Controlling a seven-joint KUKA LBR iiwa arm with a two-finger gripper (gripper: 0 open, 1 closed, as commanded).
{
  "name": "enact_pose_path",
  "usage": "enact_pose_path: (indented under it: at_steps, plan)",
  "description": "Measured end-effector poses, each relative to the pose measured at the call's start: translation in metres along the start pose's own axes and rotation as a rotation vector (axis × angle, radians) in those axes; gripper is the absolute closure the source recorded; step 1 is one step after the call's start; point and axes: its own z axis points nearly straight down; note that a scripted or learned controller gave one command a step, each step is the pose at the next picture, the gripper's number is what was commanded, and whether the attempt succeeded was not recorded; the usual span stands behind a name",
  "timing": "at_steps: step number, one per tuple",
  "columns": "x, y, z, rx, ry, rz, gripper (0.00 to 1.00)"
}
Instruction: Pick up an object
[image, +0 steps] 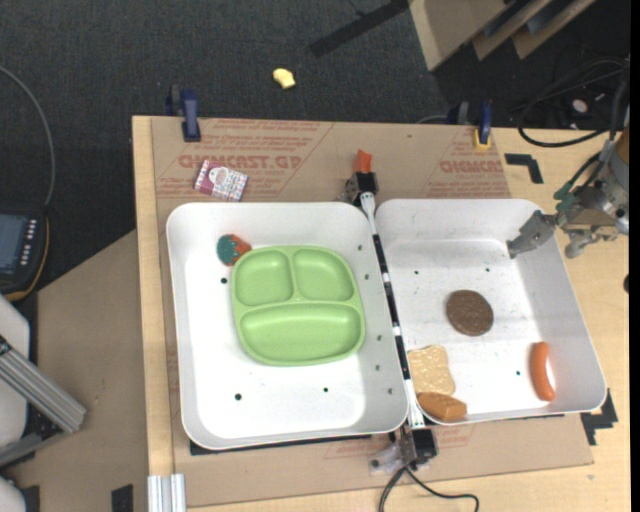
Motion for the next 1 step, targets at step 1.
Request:
enact_pose_path:
  at_steps: [1]
  plan:
    - [0.0593, -0.0155, 0.1638, 0.004, 0.002, -0.004, 0.00]
